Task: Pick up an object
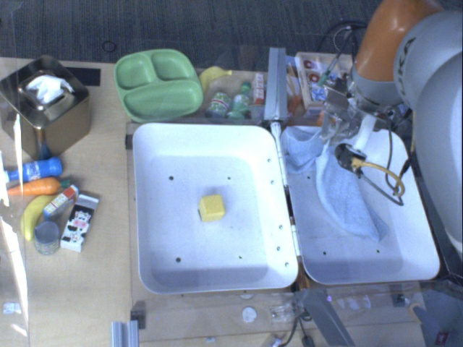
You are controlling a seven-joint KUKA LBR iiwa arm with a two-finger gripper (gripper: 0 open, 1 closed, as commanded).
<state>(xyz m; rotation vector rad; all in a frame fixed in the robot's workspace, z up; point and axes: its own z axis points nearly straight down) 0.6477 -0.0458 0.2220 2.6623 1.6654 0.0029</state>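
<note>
The end effector [334, 125] hung over the far left corner of the right bin [416, 266], just above the bunched upper end of a pale blue cloth [347, 197] that lay draped down the middle of that bin. Whether it was open or closed could not be told, since the wrist and its cabling covered the tip. The cloth looked like the nearest candidate for a pick. A small yellow block [212, 207] sat alone near the middle of the left bin [155, 266], well apart from the arm.

To do the grasp well, the descent would have best gone straight down onto the raised fold of cloth rather than its flat spread, so that a ridge of fabric stood up to be pinched. Staying clear of the divider between the bins mattered, as the tip sat close to it. A slow lift would have shown whether the cloth came along or slid free
</note>
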